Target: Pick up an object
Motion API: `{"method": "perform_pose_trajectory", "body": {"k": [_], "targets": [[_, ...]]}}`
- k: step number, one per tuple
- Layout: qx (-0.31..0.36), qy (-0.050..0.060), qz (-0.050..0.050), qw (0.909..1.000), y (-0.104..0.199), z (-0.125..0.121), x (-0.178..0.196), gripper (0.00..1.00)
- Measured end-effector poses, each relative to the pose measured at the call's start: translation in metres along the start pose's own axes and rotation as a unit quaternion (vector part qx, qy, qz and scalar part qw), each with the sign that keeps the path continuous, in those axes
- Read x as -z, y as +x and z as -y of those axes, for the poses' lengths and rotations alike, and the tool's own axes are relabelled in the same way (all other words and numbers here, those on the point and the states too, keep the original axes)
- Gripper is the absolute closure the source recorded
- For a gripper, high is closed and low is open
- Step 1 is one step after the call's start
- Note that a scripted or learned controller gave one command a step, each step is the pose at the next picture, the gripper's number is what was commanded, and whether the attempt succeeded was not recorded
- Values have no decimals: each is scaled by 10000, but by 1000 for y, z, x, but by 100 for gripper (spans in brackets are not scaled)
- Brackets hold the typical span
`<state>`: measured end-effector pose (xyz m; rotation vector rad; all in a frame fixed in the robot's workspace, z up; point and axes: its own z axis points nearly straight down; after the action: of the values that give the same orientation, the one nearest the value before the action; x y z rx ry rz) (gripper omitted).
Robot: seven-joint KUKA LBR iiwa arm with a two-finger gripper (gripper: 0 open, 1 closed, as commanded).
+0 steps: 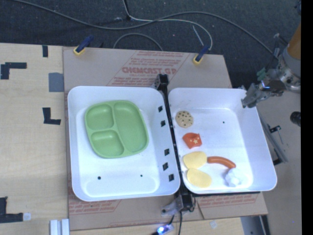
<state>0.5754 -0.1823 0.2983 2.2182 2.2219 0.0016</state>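
Grey two-finger jaws (250, 100) hovering over right shallow white bin's (254, 146) upper right rim, grip state unclear; round speckled cookie (184, 118), red wedge (192, 140) lying inside.

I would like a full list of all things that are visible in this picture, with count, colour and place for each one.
bins: 2, white, side by side on the bench
tray: 1, green, three compartments, in the left bin
cookie: 1, tan with dark dots, right bin, upper left
red piece: 1, red, right bin, below the cookie
yellow pieces: 2, yellow, right bin, lower left
sausage: 1, orange-red, right bin, right of the yellow pieces
white lump: 1, white, right bin, lower right
clamps: 2, yellow and blue, at the board's top edge
gripper: 1, grey, at the right bin's upper right corner
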Motion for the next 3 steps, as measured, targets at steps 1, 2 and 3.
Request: {"method": "perform_pose_trajectory", "body": {"k": [1, 2, 3], "targets": [[16, 16, -4, 10000, 56, 6, -2, 100], [24, 23, -10, 10000, 115, 6, -18, 100], [23, 30, -10, 10000, 170, 25, -29, 100]]}}
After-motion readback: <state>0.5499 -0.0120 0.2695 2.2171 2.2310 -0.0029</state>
